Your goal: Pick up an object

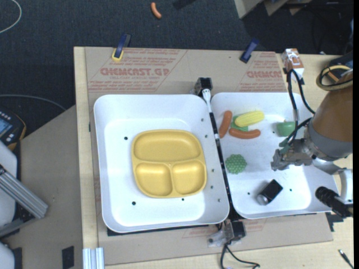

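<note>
The gripper point(282, 160) hangs over the right bin point(252, 203), between the green ball point(235, 163) and the bin's right wall, above the black block point(270, 191).

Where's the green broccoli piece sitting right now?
The broccoli lies in the right bin, near its left wall, below the hot dogs and left of the gripper.
</note>
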Available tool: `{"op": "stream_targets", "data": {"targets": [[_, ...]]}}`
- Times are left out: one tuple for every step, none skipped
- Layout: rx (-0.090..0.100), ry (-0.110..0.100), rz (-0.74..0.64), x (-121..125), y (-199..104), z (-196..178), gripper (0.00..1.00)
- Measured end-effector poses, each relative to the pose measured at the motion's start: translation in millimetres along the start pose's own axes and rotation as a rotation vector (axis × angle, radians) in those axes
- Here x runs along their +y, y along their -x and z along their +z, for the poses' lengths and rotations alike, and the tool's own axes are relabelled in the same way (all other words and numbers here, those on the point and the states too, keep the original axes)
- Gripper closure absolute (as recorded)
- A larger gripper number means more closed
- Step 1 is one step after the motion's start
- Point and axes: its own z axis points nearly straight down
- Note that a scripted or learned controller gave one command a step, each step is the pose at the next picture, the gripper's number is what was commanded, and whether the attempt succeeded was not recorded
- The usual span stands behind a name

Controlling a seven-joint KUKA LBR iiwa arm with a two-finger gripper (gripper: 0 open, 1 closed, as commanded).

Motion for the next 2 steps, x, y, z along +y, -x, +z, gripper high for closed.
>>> {"op": "stream_targets", "data": {"targets": [[0.0, 0.001, -0.001, 5.1, 1.0, -63.7, 1.0], [0.001, -0.004, -0.001, 5.8, 1.1, -67.8, 1.0]]}}
